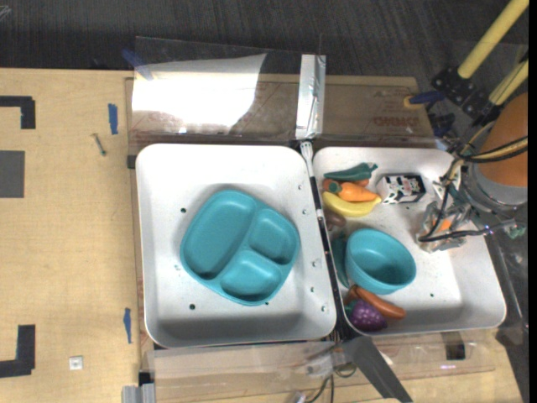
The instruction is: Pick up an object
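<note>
The right white bin holds several small things. A teal bowl stands in its middle. At the bin's back left, a yellow banana lies with an orange carrot and a dark green piece on top of it. A small black and white object lies just to their right. Purple grapes and a brown-orange sausage rest at the front left corner. My gripper hangs low over the bin's right half, to the right of the bowl and apart from it, with cables around it.
The left white bin holds a teal divided plate. A clear plastic sheet lies behind the bins. The arm's grey body and orange band stand over the right bin's far right edge. Yellow poles slant at the top right.
</note>
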Action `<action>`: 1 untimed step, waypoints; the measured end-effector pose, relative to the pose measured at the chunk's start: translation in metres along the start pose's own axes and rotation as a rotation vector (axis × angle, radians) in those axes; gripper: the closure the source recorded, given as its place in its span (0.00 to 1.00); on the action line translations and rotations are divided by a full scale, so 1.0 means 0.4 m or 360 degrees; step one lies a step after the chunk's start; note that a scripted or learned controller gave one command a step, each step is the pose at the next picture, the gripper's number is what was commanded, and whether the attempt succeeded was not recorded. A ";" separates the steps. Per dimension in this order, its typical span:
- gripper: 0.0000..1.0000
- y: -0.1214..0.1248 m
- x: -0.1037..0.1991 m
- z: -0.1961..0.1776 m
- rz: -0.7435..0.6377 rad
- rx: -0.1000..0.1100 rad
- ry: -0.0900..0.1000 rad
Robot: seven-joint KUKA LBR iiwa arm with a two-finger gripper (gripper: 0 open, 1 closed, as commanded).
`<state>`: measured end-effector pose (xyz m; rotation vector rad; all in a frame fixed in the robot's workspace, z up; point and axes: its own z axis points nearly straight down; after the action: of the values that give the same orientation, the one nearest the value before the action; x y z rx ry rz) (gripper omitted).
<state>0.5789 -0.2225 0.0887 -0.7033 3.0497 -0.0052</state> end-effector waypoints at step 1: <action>1.00 0.008 0.015 0.000 -0.0622 -0.0001 0.0001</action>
<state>0.5722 -0.2222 0.0888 -1.2823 2.8566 -0.0077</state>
